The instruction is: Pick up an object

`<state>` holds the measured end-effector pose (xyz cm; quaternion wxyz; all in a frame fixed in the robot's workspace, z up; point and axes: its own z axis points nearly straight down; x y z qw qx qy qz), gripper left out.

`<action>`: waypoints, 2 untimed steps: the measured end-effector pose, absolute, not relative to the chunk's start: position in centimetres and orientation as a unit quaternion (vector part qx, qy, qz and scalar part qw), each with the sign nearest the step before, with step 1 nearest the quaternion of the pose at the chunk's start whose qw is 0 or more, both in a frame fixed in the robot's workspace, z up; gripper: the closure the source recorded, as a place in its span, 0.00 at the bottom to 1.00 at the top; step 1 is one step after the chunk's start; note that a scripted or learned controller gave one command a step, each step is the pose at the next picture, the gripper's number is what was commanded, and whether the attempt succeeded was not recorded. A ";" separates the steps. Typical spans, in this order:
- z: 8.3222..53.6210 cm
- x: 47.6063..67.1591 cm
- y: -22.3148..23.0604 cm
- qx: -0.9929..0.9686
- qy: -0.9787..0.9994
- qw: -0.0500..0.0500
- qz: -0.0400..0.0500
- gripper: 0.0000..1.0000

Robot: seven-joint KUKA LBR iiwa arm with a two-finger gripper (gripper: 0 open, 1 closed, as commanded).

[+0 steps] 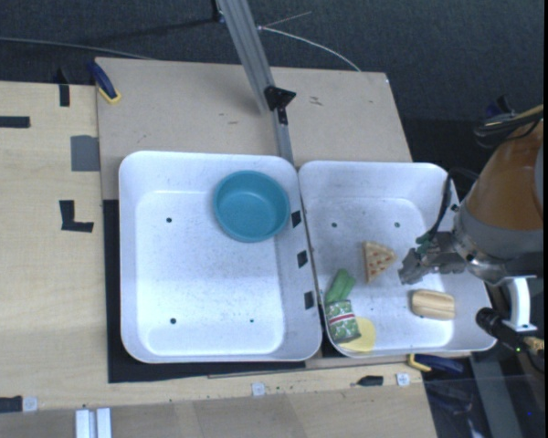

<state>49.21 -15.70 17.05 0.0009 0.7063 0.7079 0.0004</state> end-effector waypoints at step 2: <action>23.6 49.6 -14.9 0.707 0.708 0.000 0.000 1.00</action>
